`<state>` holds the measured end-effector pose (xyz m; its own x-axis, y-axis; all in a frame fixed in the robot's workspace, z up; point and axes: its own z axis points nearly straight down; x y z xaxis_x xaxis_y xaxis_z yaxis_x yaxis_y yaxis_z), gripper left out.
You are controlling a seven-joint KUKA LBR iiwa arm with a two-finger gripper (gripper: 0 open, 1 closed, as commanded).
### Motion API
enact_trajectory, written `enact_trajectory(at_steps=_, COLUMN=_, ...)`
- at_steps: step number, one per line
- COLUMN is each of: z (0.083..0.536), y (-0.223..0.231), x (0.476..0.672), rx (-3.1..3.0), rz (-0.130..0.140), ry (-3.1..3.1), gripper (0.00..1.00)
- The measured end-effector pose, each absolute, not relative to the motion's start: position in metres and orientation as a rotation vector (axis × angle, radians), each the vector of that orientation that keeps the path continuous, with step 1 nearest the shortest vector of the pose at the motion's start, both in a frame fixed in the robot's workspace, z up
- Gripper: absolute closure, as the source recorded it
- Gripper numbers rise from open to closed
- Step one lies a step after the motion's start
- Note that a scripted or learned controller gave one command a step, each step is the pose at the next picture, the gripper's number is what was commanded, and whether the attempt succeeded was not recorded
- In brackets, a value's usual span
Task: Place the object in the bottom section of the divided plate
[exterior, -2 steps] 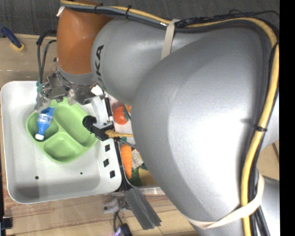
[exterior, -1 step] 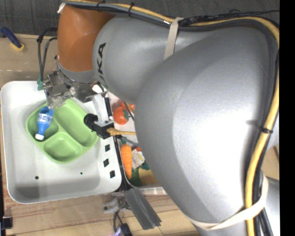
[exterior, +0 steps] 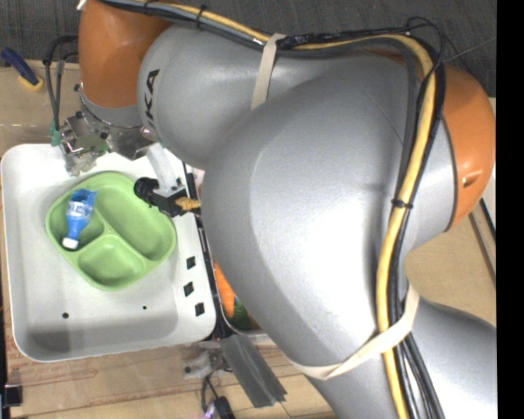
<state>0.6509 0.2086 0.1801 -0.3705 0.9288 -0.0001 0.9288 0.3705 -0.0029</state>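
Note:
A green divided plate (exterior: 131,250) lies in the left white bin (exterior: 35,321). A small blue and white bottle (exterior: 77,217) lies in the plate's left compartment, its white cap toward the lower left. My gripper (exterior: 73,154) hangs at the bin's upper left corner, just above the plate's top rim and apart from the bottle. The grey arm with its orange band covers the upper and right part of the camera view.
The arm hides almost all of the right bin; an orange and green object (exterior: 228,305) peeks out beneath it. A black fitting (exterior: 157,195) with a brass tip sits over the plate's upper right edge. A blue-handled tool (exterior: 21,66) lies on the bench at top left.

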Motion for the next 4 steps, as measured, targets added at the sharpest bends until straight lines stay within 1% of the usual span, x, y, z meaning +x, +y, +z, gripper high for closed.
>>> enact_trajectory(at_steps=1, z=0.218, y=0.211, x=0.656, rx=-1.624, rz=0.0, ry=-2.689, gripper=1.0)
enact_trajectory(at_steps=3, z=0.239, y=0.216, x=0.655, rx=-1.606, rz=0.0, ry=-2.702, gripper=1.0)
enact_trajectory(at_steps=4, z=0.239, y=0.216, x=0.655, rx=-1.605, rz=0.001, ry=-2.702, gripper=0.0)
